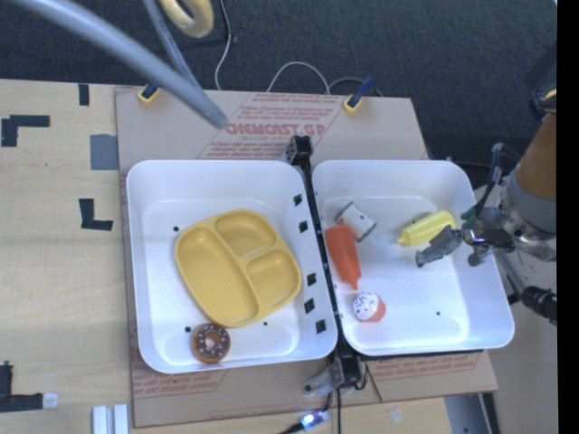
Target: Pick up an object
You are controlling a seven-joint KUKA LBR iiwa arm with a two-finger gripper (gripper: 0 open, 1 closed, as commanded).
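While spread open above nothing, the gripper [452, 247] beside 1 yellow block [425, 228], 1 orange carrot [343, 253], 1 donut [210, 343].

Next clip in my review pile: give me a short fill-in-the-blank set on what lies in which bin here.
1. The yellow divided tray lies in the ____ bin.
2. The chocolate doughnut lies just outside that tray, near its ____ corner.
3. The gripper reaches over the right bin next to the ____ toy.
4. The orange carrot-like toy lies beside the ____ between the two bins.

Missing words: left; lower left; yellow; divider
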